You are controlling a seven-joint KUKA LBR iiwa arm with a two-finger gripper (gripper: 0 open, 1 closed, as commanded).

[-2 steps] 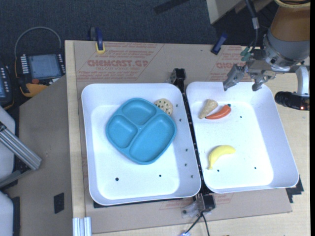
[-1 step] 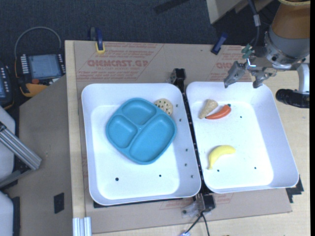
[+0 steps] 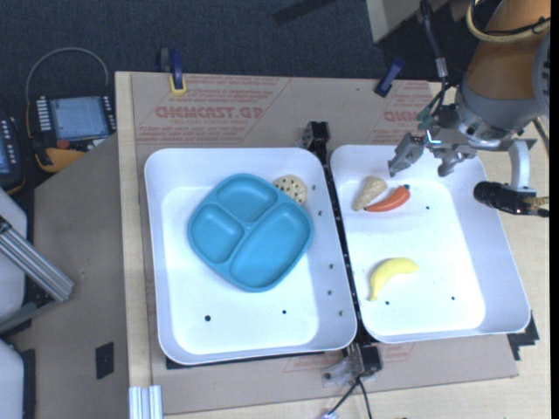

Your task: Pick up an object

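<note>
Here, seen from above at a slant, a bench carries two shallow white bins side by side. The left bin [image 3: 175, 312] holds a blue divided plate [image 3: 251, 231], lying flat near the middle, with a small speckled cookie [image 3: 289, 186] tucked just beside its upper right edge. The right bin [image 3: 489, 286] holds three toy foods: a beige cone-shaped piece [image 3: 369, 191] and an orange-red chilli pepper [image 3: 388, 200] touching each other near the top, and a yellow banana [image 3: 389, 272] lying well apart from them lower down. The grey arm with its orange band reaches in from the right, and its gripper [image 3: 428, 158] hangs above the upper rim of the right bin, just beyond the pepper and the cone. Its two fingers [image 3: 404, 158] are spread apart with nothing between them, so no object is held yet. Hovering high and open near the back rim, it looks placed for a descent onto the nearest pair. Because the pepper and cone touch, a grasp there could catch both or nudge one aside; the banana, lying alone, would likely be a cleaner target.
</note>
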